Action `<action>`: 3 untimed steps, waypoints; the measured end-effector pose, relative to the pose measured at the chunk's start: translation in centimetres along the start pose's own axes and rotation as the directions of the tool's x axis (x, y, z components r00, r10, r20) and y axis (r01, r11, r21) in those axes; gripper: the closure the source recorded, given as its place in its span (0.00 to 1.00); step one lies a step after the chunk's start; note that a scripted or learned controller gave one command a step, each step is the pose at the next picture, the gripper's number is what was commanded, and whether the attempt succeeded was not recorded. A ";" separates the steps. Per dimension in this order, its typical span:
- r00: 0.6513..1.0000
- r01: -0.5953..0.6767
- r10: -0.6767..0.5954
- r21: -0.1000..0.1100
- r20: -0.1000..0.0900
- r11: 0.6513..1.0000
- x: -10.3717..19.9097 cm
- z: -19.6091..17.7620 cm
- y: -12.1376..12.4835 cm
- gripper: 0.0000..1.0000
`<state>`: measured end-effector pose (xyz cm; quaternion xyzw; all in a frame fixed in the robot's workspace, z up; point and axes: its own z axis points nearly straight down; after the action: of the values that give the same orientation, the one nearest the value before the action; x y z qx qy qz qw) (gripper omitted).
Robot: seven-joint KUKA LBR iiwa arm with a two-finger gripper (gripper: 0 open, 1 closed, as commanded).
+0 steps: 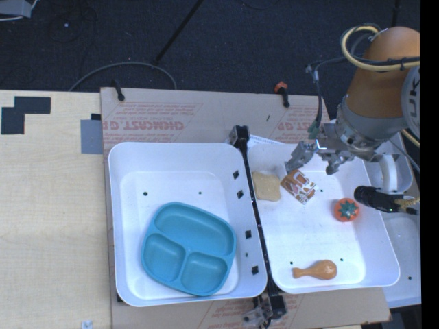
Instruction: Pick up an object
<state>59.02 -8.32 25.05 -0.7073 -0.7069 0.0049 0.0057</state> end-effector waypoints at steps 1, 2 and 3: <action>1.000 0.002 -0.002 -0.014 0.001 1.000 0.0 -0.7 0.2 0.00; 1.000 0.000 0.000 -0.007 0.000 1.000 0.1 3.6 0.1 0.00; 1.000 0.000 0.000 -0.007 0.000 1.000 -0.2 8.4 0.8 0.00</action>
<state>59.67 -8.55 16.63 -0.7074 -0.7068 0.0027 0.0032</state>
